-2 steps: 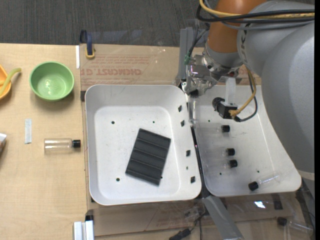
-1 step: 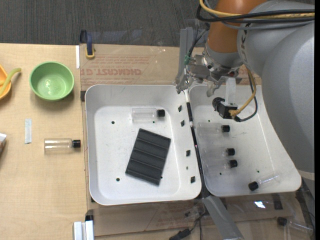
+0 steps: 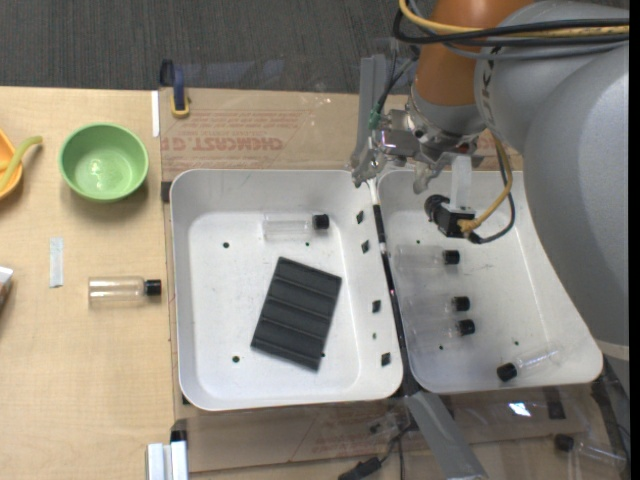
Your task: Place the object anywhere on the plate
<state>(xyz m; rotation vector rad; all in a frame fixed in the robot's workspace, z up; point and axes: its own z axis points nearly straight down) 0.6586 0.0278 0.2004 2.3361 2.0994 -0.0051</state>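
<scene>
Claw (image 3: 398, 166) position is upper centre of the frame, hanging above the wall where the two shallow white bins meet, at their far end. Whether it is open or closed, or carrying anything, cannot be told from this angle; nothing is plainly seen in its hold.

Nearest to it, in the left white bin (image 3: 200, 268), lies a small clear plastic vial with a black cap (image 3: 294, 226), which I judge to be the task's thing. It lies flat, its long axis running left to right across the frame, cap toward the right. Just below it, apart and not touching, sits the black ribbed rectangular plate (image 3: 297, 313), tilted so its long side runs from upper right to lower left.

To do this step well, the claw should probably come down over the vial's middle and close across its narrow width, at right angles to that left-right axis, since a round vial may roll. The carry is short; a low release over the plate's centre, along the ribs, should stop it rolling off.

A similar capped vial (image 3: 527, 364) lies in the right white bin (image 3: 560, 298), lower right.
</scene>
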